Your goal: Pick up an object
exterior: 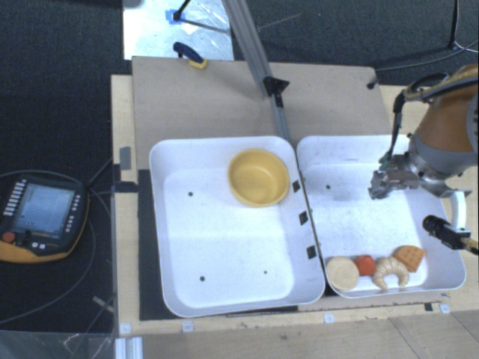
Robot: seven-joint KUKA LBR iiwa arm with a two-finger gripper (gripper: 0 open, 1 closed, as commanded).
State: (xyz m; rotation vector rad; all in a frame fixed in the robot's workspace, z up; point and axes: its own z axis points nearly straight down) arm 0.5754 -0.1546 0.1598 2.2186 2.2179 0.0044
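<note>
Four small food pieces lie in a row along the near edge of the right bin (329, 152): a round biscuit (343, 273), a red piece (364, 265), a croissant (391, 272) and a waffle (409, 257); the pincer (379, 185) hangs over bare floor farther back, well apart from them; the yellow bowl (258, 176) sits in the left bin (168, 163). Whether the pincer is apart or together I cannot tell, it being small and blurred

From above, we see two shallow white bins, the left bin (224, 275) and the right bin (352, 223), side by side on a tan desk (329, 96). An orange-rimmed teach pendant (41, 217) lies on dark carpet (60, 66) to the left, its cable (97, 275) trailing. A grey metal pole (251, 40) slants over the desk's far edge, near a blue-and-yellow clamp (188, 53).
</note>
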